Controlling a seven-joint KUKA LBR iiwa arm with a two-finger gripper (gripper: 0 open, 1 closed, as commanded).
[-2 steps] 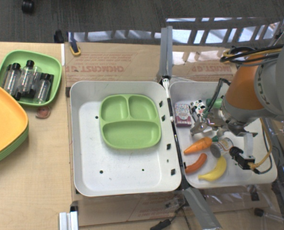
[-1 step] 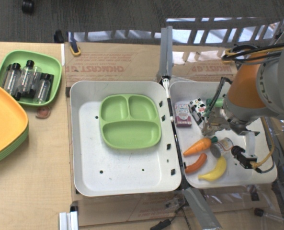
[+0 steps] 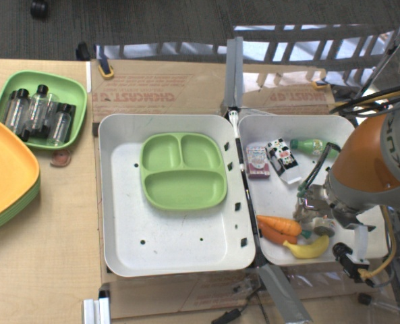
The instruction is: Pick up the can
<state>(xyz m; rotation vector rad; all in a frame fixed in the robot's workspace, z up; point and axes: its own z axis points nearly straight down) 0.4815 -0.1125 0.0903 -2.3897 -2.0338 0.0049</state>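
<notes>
Camera view, looking down at a slant. We noted two white bins side by side on the tabletop. The left bin carried a green divided plate, seated in its upper middle. The right bin held the clutter: a small pink-purple box near its upper left, a black-and-white packet just beside it, a green bottle lying along the top wall, and lower down a carrot with a banana just below it.

The arm reached in from the right of the frame, orange band over the right bin. The claw sat low in that bin, just right of the carrot and above the banana. We could not tell whether the claw was released or clenched; its tips were lost in the clutter.

The can: we could not pick it out with confidence. Something small and teal showed between carrot and banana, right under the claw, too hidden to name.

Progress, as we judged it: approach made, nothing seen lifted. Grasp and lift were both left.
</notes>
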